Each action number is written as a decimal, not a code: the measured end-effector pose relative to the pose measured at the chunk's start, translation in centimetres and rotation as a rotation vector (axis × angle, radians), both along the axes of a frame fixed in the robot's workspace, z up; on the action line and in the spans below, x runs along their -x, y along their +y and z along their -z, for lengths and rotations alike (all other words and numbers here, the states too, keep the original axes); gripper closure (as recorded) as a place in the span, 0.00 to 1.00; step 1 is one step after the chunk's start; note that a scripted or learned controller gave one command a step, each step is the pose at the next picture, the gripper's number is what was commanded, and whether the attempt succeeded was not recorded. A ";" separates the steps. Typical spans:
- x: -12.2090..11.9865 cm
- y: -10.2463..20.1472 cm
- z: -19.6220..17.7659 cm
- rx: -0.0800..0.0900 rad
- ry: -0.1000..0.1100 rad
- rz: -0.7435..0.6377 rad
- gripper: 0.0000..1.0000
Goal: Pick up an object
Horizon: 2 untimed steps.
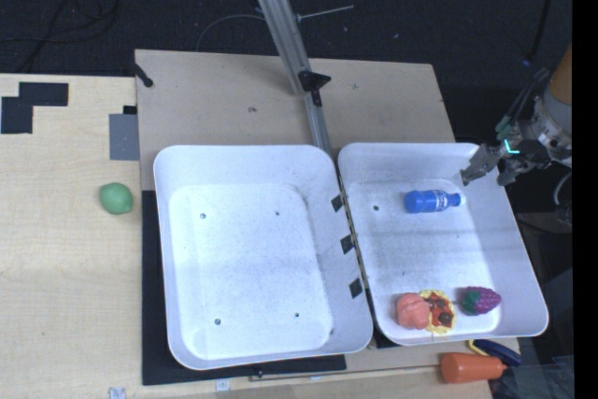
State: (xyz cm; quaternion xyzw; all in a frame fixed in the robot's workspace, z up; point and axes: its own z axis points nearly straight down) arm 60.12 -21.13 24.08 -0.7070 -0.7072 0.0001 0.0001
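A small blue bottle [432, 200] lies on its side in the upper part of the right bin [523, 266], cap pointing right. At that bin's front edge rest a pink and yellow toy [421, 310] and a purple berry-like toy [479, 300]. My gripper [487, 173] hovers over the bin's far right rim, just up and to the right of the bottle. Its fingers are spread open and nothing sits between them.
The left bin [243, 257] lies beside the right one. A green ball [116, 198] sits on the bench at the left. An orange object [470, 367] rests outside the right bin's front edge. A slanted metal rail [285, 23] rises behind the bins.
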 end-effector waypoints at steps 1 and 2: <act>0.0 0.0 0.0 0.000 0.000 0.000 0.00; -0.3 -0.4 4.4 -0.001 0.004 0.000 0.00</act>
